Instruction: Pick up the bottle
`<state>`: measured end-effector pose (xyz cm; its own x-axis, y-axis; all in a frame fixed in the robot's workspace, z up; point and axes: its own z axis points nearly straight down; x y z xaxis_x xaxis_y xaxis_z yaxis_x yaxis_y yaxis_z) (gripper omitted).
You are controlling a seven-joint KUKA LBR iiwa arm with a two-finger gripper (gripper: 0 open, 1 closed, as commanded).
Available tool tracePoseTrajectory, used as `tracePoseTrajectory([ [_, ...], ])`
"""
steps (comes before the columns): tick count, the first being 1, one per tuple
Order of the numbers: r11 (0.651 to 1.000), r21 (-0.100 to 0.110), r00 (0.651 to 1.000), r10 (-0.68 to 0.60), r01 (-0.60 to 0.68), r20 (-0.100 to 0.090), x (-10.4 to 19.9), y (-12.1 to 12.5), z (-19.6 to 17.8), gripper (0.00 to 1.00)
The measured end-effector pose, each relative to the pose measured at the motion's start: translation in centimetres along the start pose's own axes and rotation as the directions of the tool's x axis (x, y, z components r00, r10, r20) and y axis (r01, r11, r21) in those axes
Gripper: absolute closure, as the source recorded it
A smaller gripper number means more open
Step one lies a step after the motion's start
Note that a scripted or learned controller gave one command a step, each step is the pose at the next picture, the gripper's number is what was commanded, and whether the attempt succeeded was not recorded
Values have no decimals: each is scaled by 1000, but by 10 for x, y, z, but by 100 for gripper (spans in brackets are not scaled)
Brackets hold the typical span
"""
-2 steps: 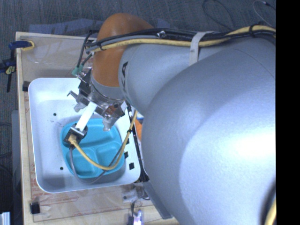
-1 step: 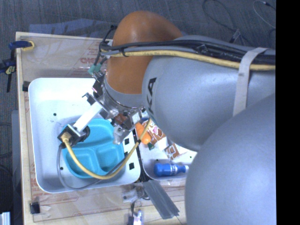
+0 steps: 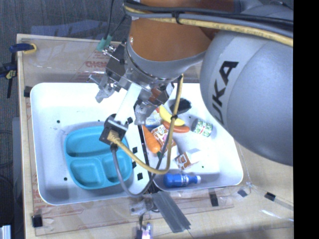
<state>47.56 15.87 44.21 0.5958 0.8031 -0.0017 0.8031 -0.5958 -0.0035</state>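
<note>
Gripper (image 3: pixel 121 101) is hanging over the divider between the two bins, roughly dead centre, with its two metal fingers spread apart and nothing between them: one fingertip (image 3: pixel 101 94) out at 9 o'clock over the left bin (image 3: pixel 45 133), the other (image 3: pixel 141 114) down at 5 o'clock above the clutter. Pretty wide open, honestly. Just below it at 6 o'clock is an orange carrot-looking thing (image 3: pixel 152 140), with a yellow banana-ish piece (image 3: pixel 166 114) at 3 o'clock. Further out at 7 o'clock, a blue divided tray (image 3: pixel 89 158) sits in the left bin. The bottle (image 3: pixel 182 179), blue with a white cap, lies on its side way down at 5 o'clock, near the front wall of the right bin (image 3: pixel 227 163), well apart from the fingers. A green-and-white can (image 3: pixel 202 127) lies at 3 o'clock.
</note>
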Motion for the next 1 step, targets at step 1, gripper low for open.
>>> tracePoseTrajectory([
  [1, 999, -2, 999, 48, -48, 2, 48, -36, 1, 0],
])
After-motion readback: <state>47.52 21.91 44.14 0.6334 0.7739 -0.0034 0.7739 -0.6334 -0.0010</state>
